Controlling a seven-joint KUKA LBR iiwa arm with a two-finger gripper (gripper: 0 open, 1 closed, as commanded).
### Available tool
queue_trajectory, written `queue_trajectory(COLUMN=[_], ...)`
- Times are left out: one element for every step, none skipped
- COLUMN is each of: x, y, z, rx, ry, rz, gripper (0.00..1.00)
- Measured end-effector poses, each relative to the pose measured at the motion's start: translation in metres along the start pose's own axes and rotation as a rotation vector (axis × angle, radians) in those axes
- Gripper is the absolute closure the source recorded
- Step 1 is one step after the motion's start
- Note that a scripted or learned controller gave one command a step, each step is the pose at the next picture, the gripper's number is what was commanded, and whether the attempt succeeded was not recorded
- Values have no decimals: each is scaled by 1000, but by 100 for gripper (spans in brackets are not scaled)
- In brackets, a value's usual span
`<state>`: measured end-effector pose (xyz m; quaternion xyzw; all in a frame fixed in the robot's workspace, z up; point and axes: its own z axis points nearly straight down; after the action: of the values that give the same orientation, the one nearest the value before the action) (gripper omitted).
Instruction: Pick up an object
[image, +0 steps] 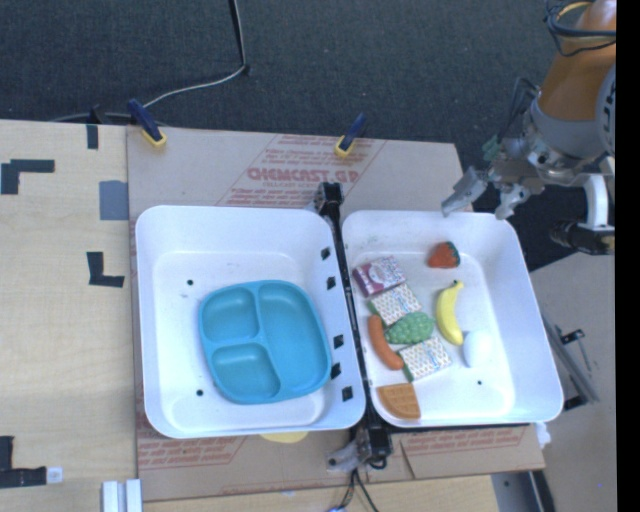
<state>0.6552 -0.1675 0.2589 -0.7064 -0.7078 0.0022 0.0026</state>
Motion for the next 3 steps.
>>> queue_trajectory(x=[-35,-20,13], y=[-1,-62,-94], z=[168,175,175], rx=[-3,-11,-14], ry=[0,-4,-7], rz=[-1,0,1], gripper=[0,0,0])
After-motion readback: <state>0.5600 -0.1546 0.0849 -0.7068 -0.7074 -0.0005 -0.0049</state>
